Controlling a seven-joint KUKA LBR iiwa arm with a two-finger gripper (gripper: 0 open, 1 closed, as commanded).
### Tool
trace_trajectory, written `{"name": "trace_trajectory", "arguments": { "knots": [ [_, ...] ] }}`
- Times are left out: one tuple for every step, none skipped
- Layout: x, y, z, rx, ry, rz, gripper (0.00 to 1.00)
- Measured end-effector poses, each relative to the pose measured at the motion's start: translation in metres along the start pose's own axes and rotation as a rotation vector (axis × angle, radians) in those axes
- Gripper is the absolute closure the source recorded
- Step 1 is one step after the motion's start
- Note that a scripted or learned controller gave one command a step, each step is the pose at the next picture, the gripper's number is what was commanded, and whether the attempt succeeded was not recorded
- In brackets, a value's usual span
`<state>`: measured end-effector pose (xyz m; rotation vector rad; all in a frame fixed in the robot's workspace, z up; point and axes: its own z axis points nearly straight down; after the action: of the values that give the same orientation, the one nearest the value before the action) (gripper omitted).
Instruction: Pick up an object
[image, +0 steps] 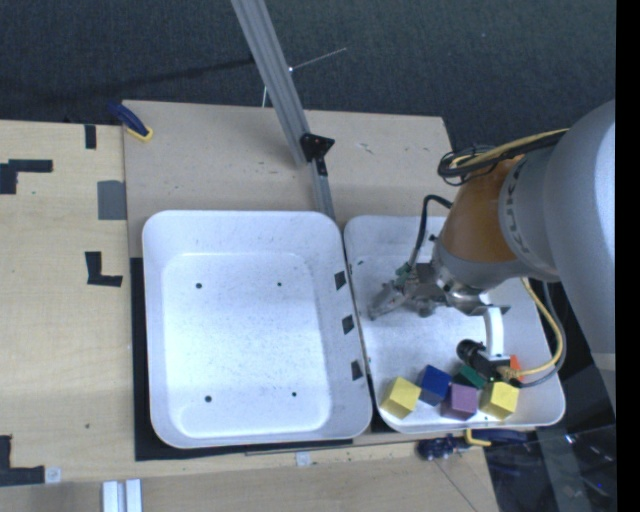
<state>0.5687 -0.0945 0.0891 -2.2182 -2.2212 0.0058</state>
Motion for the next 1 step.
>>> {"name": "trace_trajectory", "arguments": {
  "knots": [
    [0.0008,0.0004,-0.0119,-0.001,0.002,-0.001,1.0]
  ]
}}
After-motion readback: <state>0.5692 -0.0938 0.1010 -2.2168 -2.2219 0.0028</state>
